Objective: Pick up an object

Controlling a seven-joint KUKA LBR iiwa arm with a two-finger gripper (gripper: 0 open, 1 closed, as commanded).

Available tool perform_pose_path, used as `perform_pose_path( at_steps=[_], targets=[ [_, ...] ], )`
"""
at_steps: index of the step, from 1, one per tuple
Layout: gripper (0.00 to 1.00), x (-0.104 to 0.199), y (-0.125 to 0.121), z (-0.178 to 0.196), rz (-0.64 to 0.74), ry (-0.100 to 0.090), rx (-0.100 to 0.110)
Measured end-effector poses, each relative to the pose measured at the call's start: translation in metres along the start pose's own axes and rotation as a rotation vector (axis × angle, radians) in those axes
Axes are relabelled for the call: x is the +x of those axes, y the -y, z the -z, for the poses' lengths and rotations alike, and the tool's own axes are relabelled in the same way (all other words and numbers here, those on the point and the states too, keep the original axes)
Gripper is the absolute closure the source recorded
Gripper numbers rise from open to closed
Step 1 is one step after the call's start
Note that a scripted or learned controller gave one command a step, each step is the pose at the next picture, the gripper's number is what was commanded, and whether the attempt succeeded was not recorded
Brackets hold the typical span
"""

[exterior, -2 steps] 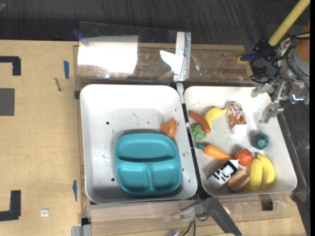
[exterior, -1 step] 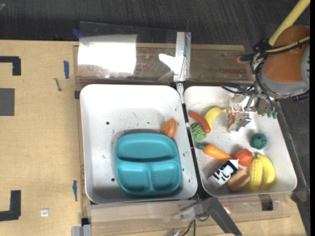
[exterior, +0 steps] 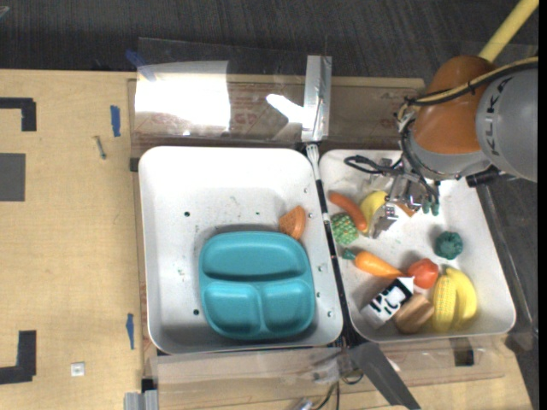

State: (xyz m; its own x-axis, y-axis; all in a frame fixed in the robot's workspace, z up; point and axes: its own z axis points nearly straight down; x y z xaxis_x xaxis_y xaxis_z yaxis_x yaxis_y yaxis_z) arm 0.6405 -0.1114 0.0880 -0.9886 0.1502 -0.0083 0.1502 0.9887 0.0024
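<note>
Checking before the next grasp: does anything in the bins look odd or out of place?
One orange piece lies alone in the left bin against the teal tray, apart from the other toy food piled in the right bin. Nothing looks spilled or damaged.

Both white bins (exterior: 162,229) look like smooth, matt plastic, speckled with dark marks. The teal divided tray (exterior: 255,284) in the left bin is smooth plastic with a soft sheen. The desk (exterior: 60,254) has a flat, matt, wood-like surface. The toy foods, such as the yellow corn (exterior: 444,301), look like glossy plastic. The arm's orange band (exterior: 449,109) shines.
</note>
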Motion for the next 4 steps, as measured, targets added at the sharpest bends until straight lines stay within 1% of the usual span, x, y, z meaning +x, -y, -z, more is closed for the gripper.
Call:
perform_pose_path(
  at_steps=[1,2,3,4],
  targets=[
    [1.0,-0.003,0.0,0.014,0.001,0.01,0.002],
    [1.0,-0.015,-0.048,0.128,0.024,0.01,-0.001],
    [1.0,0.023,-0.046,0.244,-0.168,0.01,0.0],
    [1.0,-0.008,-0.007,0.277,-0.044,0.003,0.003]
  ],
)
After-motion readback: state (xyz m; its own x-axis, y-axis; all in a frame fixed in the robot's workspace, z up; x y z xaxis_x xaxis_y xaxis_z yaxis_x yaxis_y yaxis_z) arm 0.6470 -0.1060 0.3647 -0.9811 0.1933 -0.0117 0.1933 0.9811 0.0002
